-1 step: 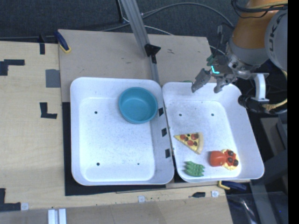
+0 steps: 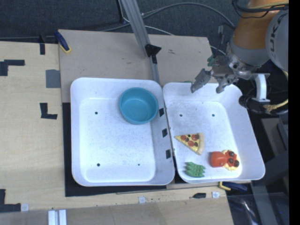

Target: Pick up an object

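Pizza slice (image 2: 191, 141) — flat toy wedge, right bin (image 2: 243, 125) | claw (image 2: 206, 85) — fingers spread, holding nothing

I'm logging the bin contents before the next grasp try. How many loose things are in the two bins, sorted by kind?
Bowls: 1, the blue bowl in the left bin.
Toy foods: 3, all in the right bin: the pizza slice, the green piece and the red and yellow piece.
Total: 4.

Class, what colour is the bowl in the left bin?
Blue, seen in the camera view: the bowl.
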Controlling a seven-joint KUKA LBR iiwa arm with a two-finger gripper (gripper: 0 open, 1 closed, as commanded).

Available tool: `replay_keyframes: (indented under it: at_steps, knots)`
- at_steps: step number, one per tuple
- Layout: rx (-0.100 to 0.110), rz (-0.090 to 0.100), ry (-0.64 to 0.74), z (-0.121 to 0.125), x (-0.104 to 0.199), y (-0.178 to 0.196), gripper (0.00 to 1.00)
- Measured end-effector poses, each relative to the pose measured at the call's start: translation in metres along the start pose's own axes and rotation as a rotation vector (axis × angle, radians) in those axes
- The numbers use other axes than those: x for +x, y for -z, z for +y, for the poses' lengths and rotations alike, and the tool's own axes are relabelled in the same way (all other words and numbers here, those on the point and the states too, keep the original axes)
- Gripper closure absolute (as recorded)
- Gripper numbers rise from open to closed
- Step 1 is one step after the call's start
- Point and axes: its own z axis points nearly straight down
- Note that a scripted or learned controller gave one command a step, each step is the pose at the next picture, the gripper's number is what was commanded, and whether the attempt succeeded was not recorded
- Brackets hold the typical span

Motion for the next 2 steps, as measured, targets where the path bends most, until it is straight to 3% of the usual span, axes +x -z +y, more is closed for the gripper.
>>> replay_keyframes:
  at_steps: [2]
  knots:
    - [0.005,0.0,0.0,0.013,0.0,-0.096,0.0]
